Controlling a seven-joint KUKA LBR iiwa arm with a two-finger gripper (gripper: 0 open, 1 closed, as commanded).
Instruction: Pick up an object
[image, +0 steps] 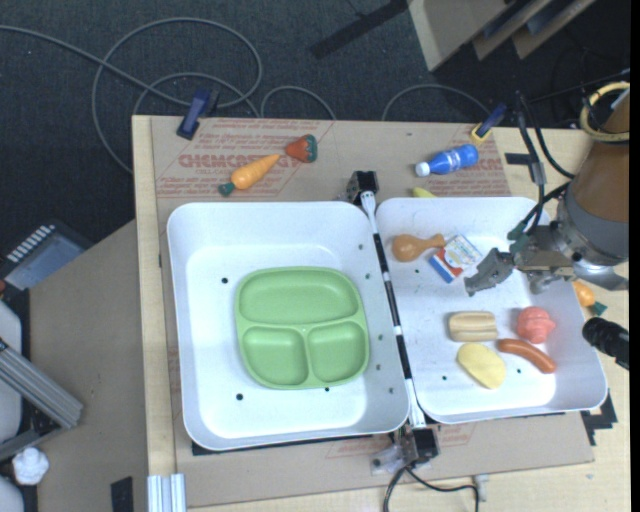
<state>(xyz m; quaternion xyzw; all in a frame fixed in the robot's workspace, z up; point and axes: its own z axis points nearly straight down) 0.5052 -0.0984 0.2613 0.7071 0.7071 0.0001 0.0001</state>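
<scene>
Robot arm closes in on toy food in the right bin (560, 395).
Its gripper (490, 273) hovers, jaw state unclear, beside a small carton (455, 256); next, a centred descent.

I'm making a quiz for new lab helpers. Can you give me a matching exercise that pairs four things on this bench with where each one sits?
Things:
1. green divided plate
2. toy carrot
3. blue bottle
4. yellow toy

Places:
A. on the cardboard behind the right bin
B. in the right bin, near its front edge
C. in the left bin
D. on the cardboard behind the left bin

Pairs: 1-C, 2-D, 3-A, 4-B
</scene>
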